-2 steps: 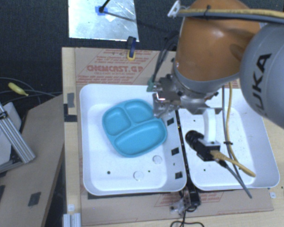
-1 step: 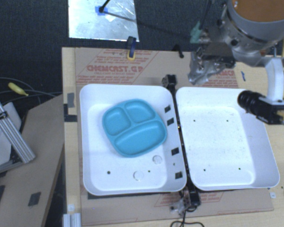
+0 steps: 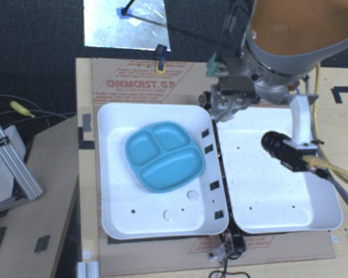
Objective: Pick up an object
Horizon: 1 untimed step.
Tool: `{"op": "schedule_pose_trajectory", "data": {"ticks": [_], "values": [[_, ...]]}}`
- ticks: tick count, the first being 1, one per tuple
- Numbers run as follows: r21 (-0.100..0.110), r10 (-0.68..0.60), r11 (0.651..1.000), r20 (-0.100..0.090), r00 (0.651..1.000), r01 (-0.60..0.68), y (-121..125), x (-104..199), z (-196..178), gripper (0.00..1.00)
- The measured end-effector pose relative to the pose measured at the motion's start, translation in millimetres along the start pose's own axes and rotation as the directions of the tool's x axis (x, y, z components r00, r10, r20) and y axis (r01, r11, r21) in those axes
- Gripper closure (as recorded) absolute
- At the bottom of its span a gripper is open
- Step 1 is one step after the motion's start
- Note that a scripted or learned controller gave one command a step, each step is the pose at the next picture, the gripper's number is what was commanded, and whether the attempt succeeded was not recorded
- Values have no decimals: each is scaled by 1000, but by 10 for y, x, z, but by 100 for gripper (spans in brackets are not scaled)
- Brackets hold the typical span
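Note:
A blue plate [image 3: 164,155] with three compartments lies flat in the left bin [image 3: 116,213], a little above its middle. My gripper [image 3: 225,108] hangs over the back edge of the divide between the two bins, up and to the right of the plate and apart from it. The wrist and the orange band of the arm cover its top, and nothing shows between it and the bin floor.
The right bin [image 3: 278,213] lies under the arm, which comes in from the upper right. Black clips [image 3: 213,185] line the divide between the bins. Cardboard [image 3: 139,80] lies under both bins, with a shiny metal sheet [image 3: 127,16] behind it.

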<state>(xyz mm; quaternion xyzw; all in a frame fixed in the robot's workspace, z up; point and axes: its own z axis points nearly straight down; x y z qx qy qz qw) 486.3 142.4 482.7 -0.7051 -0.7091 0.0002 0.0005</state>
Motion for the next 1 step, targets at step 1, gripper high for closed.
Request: {"op": "schedule_pose_trajectory", "data": {"ticks": [1], "values": [[10,5,1000,4,1000,-5,422,103,1296,100]]}}
